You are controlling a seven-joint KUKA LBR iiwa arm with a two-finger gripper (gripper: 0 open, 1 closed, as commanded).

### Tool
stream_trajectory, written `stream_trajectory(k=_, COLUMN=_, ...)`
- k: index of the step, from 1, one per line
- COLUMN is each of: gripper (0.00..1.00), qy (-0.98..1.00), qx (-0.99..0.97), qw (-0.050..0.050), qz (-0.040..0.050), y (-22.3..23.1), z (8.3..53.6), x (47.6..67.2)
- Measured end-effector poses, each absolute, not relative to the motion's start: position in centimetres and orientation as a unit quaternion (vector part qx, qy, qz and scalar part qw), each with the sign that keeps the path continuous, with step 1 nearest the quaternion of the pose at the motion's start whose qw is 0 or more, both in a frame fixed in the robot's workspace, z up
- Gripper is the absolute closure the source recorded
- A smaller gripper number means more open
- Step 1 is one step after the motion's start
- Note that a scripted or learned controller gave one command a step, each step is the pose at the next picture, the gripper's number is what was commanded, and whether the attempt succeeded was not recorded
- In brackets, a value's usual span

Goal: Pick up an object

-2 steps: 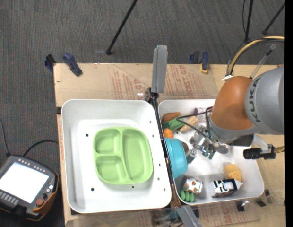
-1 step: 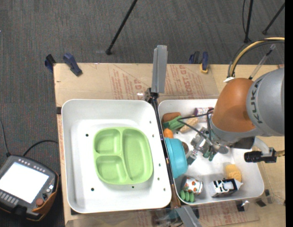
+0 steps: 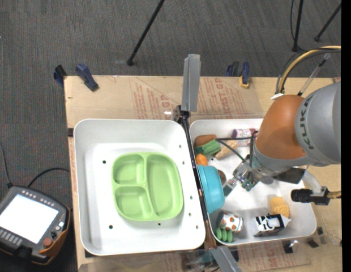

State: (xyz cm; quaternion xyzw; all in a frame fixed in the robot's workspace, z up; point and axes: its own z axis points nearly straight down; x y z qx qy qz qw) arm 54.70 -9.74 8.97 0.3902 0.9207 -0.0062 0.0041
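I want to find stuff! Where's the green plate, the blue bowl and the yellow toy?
green plate (image 3: 148, 186), camera view, middle divider.
blue bowl (image 3: 211, 187), camera view, outer side.
yellow toy (image 3: 279, 207), camera view, its middle.

Legible markings on the arm and the tabletop covering

The grey arm (image 3: 322, 123) carries the dark letters "KUKA", running vertically beside its orange band (image 3: 280, 132) and only partly visible. The brown cardboard sheet (image 3: 141, 98) covering the tabletop bears red printed lettering, seen upside down and unreadable. The small packages in the right bin (image 3: 303, 231) show printing too small to make out.
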Motion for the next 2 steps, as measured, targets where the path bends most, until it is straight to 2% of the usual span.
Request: stream_trajectory(k=2, gripper=0.00, qy=0.919, qx=0.395, qw=0.005, qz=-0.0059, y=-9.74, z=8.94, x=56.07)
